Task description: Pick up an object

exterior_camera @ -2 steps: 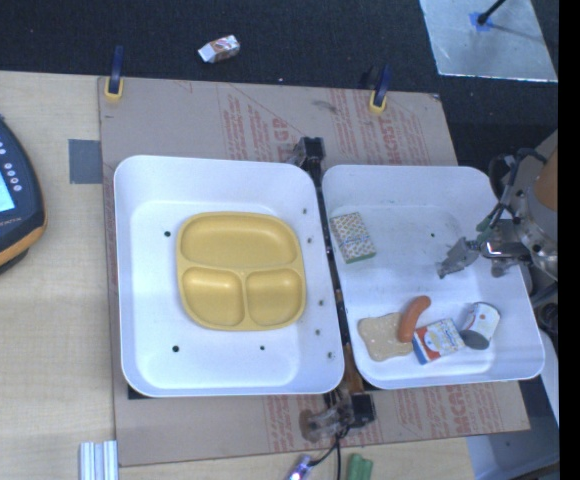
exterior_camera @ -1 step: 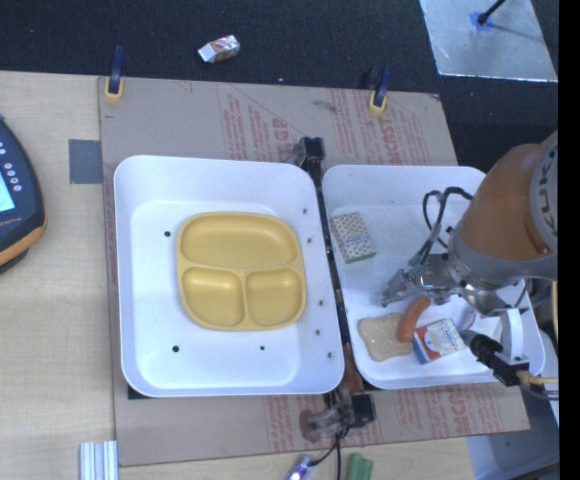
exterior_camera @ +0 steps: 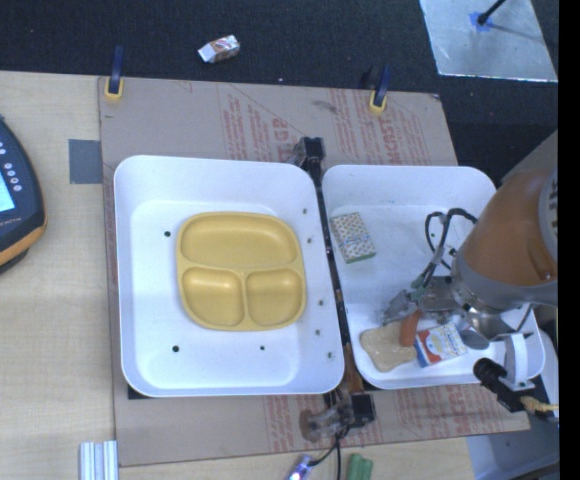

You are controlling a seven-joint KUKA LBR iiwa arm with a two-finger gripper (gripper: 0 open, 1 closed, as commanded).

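My hand [exterior_camera: 410, 308] is down in the right bin [exterior_camera: 390, 183], at its near right part, with my grey arm [exterior_camera: 515, 238] and its orange band above it. The dark fingers [exterior_camera: 398, 306] point left over a small orange piece [exterior_camera: 408, 330]; I cannot tell whether they are wide or narrow, nor whether anything sits between them. Just beneath the hand lies a tan, flat, rounded piece [exterior_camera: 385, 348], touching the orange piece. Beside these, to the right, lies a red, white and blue packet [exterior_camera: 438, 346]. A black cable loop [exterior_camera: 445, 228] curls just above the hand. Farther up the same bin, near its left wall, a small green-speckled box [exterior_camera: 352, 236] lies flat, well apart from the hand.

The left bin [exterior_camera: 140, 268] touches the right one along their shared edge and holds a yellow tray [exterior_camera: 240, 268] with three compartments, resting flat in the middle. Both bins sit on a cardboard sheet [exterior_camera: 270, 118] held by two clamps [exterior_camera: 115, 83] at its far edge. On the tabletop [exterior_camera: 40, 368] at far left rests a pendant [exterior_camera: 0, 193] with a screen. A crumpled wrapper [exterior_camera: 220, 49] lies on the dark floor [exterior_camera: 320, 18] beyond.
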